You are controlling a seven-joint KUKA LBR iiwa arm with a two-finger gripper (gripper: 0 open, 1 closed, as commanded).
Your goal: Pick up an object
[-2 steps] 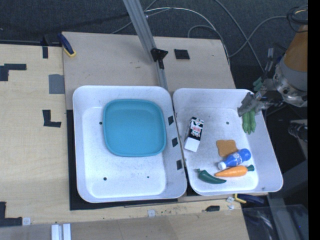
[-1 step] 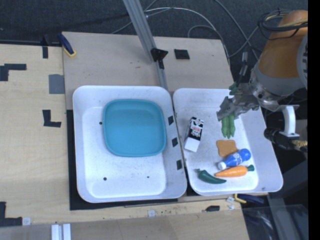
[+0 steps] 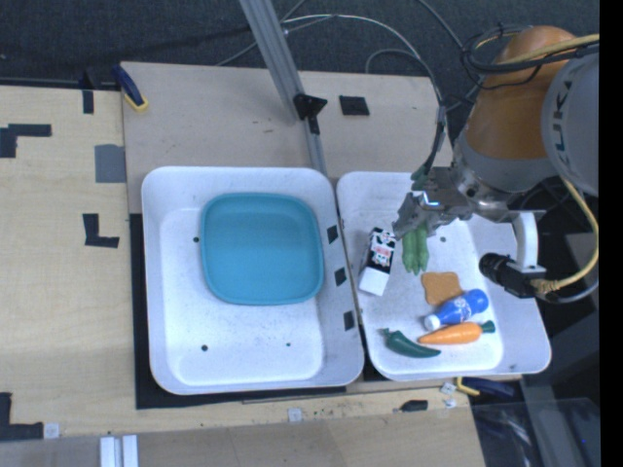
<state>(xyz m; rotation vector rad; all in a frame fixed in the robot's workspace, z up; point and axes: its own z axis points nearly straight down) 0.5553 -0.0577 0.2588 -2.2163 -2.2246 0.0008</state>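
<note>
So the arm's parked over the right bin (image 3: 516, 353) with its pincer (image 3: 421, 214) sitting right on top of a green veggie-looking thing (image 3: 416, 249) near the bin's upper middle. From where I'm standing I honestly can't tell if the pincer is spread or pinched; the wrist blocks the tips, and I wouldn't say it's got hold of anything. My guess is it's at the reach-down stage of the pick, lined up on that green piece.

Next move, as I see it: settle around the green thing and lift straight up without nudging the small black-and-white box (image 3: 379, 260) just to its left.

Other candidates in that bin: a tan toast-like piece (image 3: 441, 286), a blue bottle (image 3: 458, 308), a toy carrot (image 3: 453, 335) and a dark green pepper (image 3: 407, 344), all clustered toward the near side.

The left bin (image 3: 170, 348) holds a teal plate (image 3: 261, 248). Both bins sit on a pale wood desk (image 3: 58, 290) with dark tape marks, a metal pole (image 3: 282, 61) slanting over the back, and cables (image 3: 389, 27) looping across dark carpet behind it.
</note>
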